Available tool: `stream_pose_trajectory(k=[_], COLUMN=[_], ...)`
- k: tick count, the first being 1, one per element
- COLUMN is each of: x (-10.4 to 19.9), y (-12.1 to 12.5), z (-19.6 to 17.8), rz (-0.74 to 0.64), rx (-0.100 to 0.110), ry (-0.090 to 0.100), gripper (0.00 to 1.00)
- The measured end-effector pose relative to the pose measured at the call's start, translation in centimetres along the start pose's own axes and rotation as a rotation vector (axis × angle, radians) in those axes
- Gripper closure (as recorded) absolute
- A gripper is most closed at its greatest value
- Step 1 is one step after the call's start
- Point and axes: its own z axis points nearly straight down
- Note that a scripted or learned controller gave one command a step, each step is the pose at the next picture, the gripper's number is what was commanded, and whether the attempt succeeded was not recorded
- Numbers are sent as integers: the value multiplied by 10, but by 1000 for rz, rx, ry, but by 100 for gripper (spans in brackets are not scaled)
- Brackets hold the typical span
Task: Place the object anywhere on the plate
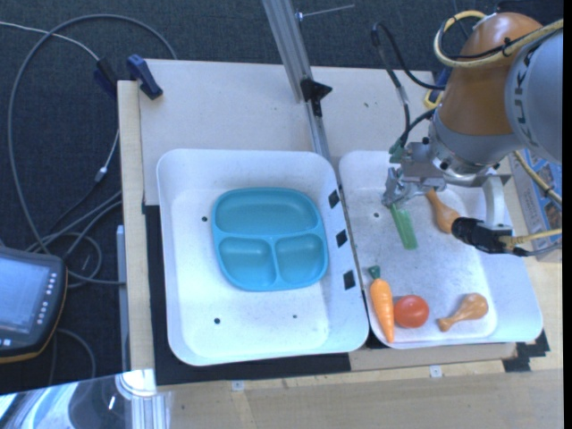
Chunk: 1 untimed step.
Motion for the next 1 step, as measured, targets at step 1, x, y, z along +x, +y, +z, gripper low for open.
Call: stream_pose_trajectory(k=[1], x=[57], y=[8], z=[5], rz=[-1], rx=[-1], ry=[-1], gripper=[100])
